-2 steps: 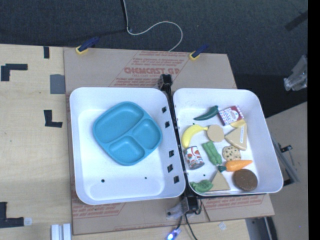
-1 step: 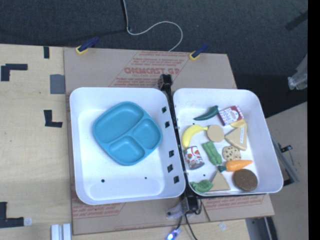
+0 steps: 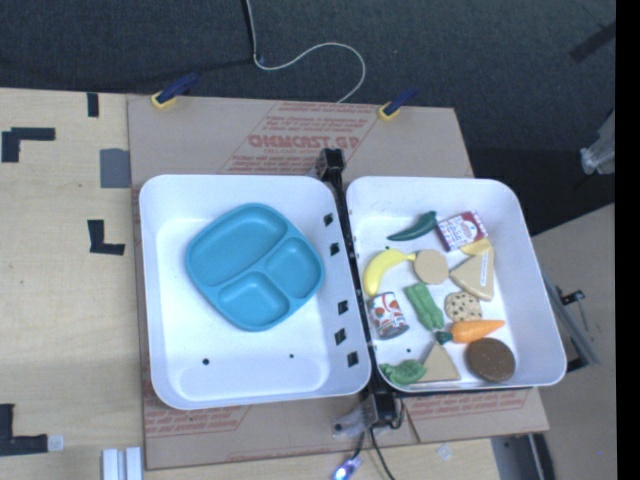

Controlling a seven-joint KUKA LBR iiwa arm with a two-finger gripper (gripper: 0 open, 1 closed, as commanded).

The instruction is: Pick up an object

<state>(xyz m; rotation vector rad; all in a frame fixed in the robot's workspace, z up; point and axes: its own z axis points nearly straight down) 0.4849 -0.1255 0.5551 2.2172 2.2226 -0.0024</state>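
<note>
The right white bin holds a jumble of small toy foods lying flat: a yellow plastic banana, a dark green pepper, a red-and-white carton, a tan round biscuit and a pale cheese wedge. Nearer the front edge lie a green pea pod, a small red-labelled can, a speckled cookie, an orange carrot, a brown round disc, a tan triangular slice and a green leafy piece. No claw is in sight to place them against.
</note>
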